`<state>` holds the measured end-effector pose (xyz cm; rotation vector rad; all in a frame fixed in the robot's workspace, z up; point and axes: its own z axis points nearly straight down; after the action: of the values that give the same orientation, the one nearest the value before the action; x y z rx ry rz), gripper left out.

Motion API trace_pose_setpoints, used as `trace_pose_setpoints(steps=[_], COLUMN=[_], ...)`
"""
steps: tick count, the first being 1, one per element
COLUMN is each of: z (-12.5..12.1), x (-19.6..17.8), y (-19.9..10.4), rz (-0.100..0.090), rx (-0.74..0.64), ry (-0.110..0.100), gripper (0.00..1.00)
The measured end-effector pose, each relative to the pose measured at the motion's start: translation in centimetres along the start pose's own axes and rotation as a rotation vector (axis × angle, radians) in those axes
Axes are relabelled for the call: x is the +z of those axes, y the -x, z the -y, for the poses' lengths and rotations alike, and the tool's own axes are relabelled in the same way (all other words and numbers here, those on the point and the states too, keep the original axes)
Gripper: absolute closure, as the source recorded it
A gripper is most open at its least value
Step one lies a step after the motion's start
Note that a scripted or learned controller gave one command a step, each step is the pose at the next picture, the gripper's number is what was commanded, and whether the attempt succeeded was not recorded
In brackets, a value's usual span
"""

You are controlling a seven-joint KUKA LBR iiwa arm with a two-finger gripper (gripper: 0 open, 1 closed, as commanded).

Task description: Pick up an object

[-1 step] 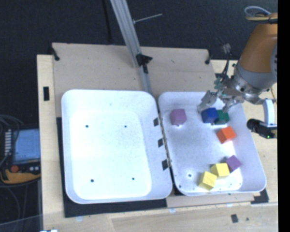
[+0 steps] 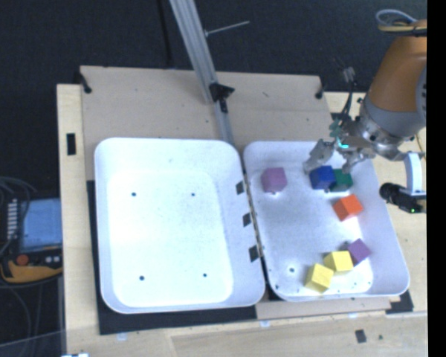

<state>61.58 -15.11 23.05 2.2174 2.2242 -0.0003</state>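
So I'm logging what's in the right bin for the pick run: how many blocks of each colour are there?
Purple: 2, one near the bin's left wall, one lower right
Yellow: 2, and
Blue: 1
Green: 1
Orange: 1
Total: 7 blocks

Blue cube (image 2: 322,177) lies in right bin's (image 2: 297,222) upper part, perhaps touching green block (image 2: 344,179).

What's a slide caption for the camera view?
Gripper poised at blue block in right bin.
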Motion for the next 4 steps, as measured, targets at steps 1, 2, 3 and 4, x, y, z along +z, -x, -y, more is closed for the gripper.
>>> trace_pose_setpoints(steps=[1,2,3,4], z=[0.0,-0.1,-0.2,-0.3], x=[4.6,10.1,13.4,12.1], y=[0.9,0.1,0.1,0.3], rz=[0.000,-0.001,0.001,0.002], rx=[0.003,0.001,0.003,0.008], ry=[-0.004,-0.004,0.001,0.006], gripper=[0.00,0.00,0.00,1.00])
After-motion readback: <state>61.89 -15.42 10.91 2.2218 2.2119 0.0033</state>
